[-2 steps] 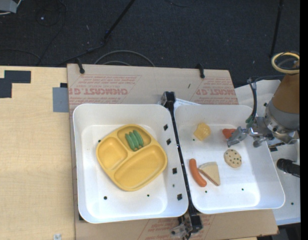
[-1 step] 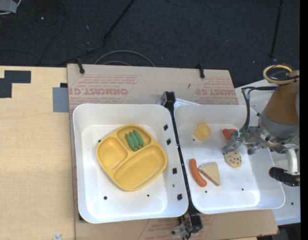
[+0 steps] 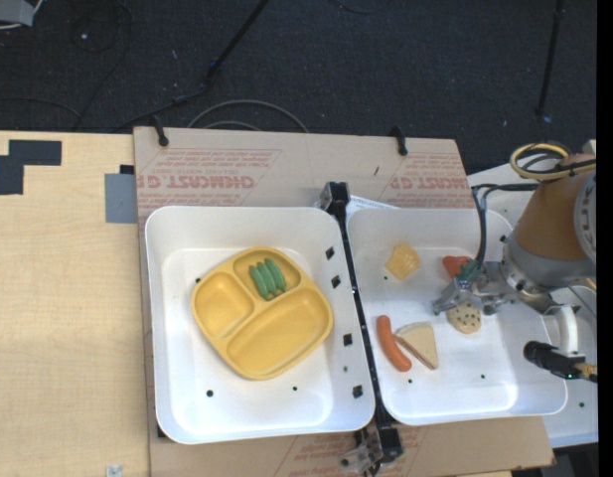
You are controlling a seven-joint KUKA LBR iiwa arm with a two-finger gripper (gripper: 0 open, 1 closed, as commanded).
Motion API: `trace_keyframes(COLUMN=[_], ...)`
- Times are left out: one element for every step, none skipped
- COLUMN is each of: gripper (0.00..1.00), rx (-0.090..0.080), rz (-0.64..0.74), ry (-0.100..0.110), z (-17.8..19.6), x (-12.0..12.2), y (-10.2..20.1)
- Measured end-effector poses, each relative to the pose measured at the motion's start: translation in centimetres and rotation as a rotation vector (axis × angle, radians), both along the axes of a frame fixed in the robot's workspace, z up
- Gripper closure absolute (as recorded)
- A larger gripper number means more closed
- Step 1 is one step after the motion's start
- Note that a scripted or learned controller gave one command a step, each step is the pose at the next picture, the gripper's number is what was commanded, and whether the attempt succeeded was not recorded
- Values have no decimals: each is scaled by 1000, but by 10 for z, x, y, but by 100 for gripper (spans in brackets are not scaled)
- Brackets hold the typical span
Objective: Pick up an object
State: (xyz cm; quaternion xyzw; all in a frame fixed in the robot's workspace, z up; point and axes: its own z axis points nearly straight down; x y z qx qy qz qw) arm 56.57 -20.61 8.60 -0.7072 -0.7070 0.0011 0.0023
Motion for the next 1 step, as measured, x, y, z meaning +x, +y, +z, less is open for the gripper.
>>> trace_keyframes(gripper=[100], rx=[0], rz=[-1], ry=[-3], z=[12], x=[1], y=[0])
